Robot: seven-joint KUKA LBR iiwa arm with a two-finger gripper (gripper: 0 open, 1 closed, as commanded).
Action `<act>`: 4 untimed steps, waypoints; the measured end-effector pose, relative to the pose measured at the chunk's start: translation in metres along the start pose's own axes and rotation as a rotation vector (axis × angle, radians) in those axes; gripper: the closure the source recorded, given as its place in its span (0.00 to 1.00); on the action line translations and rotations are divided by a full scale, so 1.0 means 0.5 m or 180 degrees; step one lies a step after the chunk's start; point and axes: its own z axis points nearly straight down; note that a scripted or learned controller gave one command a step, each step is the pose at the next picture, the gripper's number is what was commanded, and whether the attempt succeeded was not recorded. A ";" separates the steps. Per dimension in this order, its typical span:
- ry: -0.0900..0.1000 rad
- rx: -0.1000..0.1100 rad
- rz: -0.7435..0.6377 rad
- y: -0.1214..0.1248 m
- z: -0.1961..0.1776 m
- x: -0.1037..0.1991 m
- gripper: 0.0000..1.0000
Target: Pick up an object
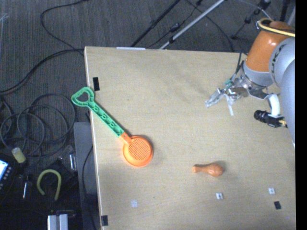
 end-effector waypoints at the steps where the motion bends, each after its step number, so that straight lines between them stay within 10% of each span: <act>1: 0.0003 0.0001 -0.0844 0.002 0.024 0.004 0.00; 2: 0.0005 -0.0002 -0.1552 0.013 0.054 0.076 0.00; 3: 0.0009 -0.0017 -0.1549 0.015 0.034 0.078 1.00; 4: 0.0010 -0.0010 -0.1724 -0.011 -0.129 0.121 1.00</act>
